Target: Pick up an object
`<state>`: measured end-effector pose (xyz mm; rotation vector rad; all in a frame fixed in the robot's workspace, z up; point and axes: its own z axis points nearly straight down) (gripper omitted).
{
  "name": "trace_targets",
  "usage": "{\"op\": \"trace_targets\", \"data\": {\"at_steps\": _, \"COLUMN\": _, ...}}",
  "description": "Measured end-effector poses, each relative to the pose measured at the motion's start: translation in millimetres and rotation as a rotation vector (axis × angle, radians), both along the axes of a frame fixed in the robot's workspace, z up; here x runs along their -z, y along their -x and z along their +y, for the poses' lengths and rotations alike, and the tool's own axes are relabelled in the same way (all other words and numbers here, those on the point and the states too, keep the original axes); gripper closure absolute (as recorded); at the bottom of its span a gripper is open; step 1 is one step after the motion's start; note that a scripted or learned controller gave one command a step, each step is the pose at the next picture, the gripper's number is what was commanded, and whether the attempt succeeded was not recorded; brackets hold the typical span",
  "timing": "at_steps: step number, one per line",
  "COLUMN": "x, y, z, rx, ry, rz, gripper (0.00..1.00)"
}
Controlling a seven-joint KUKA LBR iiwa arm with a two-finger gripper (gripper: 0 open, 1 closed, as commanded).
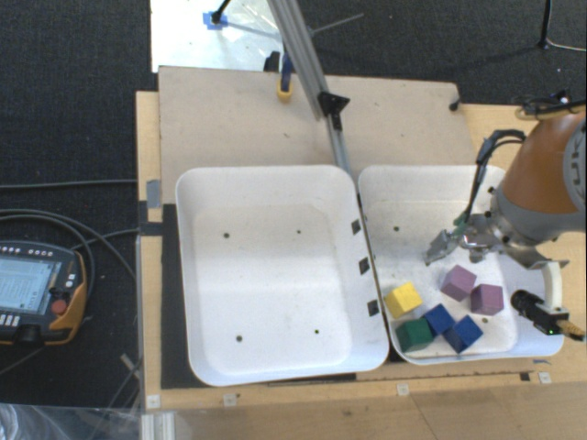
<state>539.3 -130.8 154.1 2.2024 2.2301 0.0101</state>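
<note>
Several small blocks lie in the front of the right bin (413, 191): a yellow block (403, 299), a green block (415, 334), two blue blocks (438, 319) (463, 333) and two purple blocks (459, 282) (488, 298). My gripper (448, 246) hangs over the middle of the right bin, just behind and left of the nearer purple block. It looks open, and nothing sits between its fingers. The orange-banded wrist (541, 177) reaches in from the right and hides the bin's right wall.
The left bin (197, 246) stands beside the right one. A slanted metal pole (307, 58) crosses the bench behind the bins. A black and white part (543, 312) of the arm overhangs the right bin's front right corner. A teach pendant (32, 287) lies far left.
</note>
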Motion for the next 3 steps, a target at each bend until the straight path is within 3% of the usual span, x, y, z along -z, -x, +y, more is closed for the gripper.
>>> {"op": "trace_targets", "data": {"at_steps": 1, "x": 40.8, "y": 23.8, "z": -5.0, "rx": 0.007, "ry": 0.008, "rz": -0.014, "gripper": 0.0}}
{"op": "trace_targets", "data": {"at_steps": 2, "x": 44.9, "y": 30.3, "z": -6.5, "rx": 0.004, "ry": 0.013, "rz": -0.03, "gripper": 0.0}}
{"op": "trace_targets", "data": {"at_steps": 3, "x": 45.5, "y": 31.4, "z": -7.3, "rx": 0.008, "ry": 0.014, "rz": -0.03, "gripper": 0.0}}
